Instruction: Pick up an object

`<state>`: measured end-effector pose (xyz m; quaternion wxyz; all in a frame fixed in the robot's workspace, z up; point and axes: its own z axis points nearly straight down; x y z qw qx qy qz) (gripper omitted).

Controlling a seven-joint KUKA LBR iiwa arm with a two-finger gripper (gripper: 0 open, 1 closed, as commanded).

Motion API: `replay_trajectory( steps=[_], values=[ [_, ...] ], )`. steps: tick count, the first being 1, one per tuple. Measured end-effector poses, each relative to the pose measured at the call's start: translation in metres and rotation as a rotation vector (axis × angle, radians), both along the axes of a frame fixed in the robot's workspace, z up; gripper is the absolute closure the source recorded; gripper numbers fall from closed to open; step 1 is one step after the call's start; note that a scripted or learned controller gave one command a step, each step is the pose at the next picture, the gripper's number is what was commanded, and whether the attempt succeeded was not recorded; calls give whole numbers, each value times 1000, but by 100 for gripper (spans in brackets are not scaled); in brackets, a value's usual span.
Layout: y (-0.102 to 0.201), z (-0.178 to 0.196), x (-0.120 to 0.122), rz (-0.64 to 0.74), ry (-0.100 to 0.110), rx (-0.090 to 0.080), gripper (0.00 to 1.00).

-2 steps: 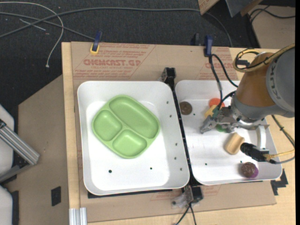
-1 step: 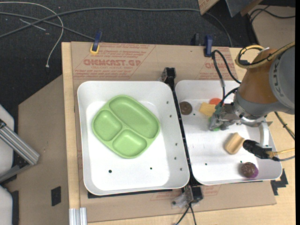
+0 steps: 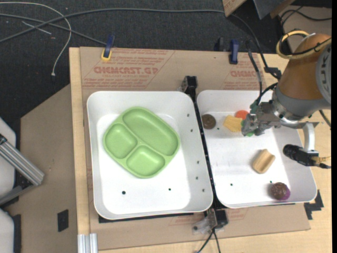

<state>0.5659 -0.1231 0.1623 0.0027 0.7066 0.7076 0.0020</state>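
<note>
The left bin [image 3: 105,194] carries a green tray [image 3: 141,141], waiting as a drop spot. The right bin [image 3: 231,194] scatters the pickable items: tan block [image 3: 263,161] centre, purple ball [image 3: 279,191] near right, brown ball [image 3: 209,121] far left, yellow piece [image 3: 232,123] beside it. The gripper [image 3: 250,126] hangs low just right of the yellow piece, probably targeting it; I cannot tell its grip.

Board [image 3: 131,70], far left of the pincer [image 3: 248,129]: red letters read "CHEMCAST GP".
Board, just above the pincer: more red letters, too cut off to read.
</note>
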Motion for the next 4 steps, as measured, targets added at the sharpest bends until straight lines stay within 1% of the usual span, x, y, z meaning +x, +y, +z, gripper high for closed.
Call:
replay_trajectory(
  steps=[1, 2, 3, 4],
  values=[
    [0, 45, 1, 0, 1, 0, 100],
    [64, 51, -6, 6, 8, 5, 100],
    [119, 65, -18, 5, 9, 5, 100],
    [175, 74, -24, 5, 6, 3, 100]
  ],
)
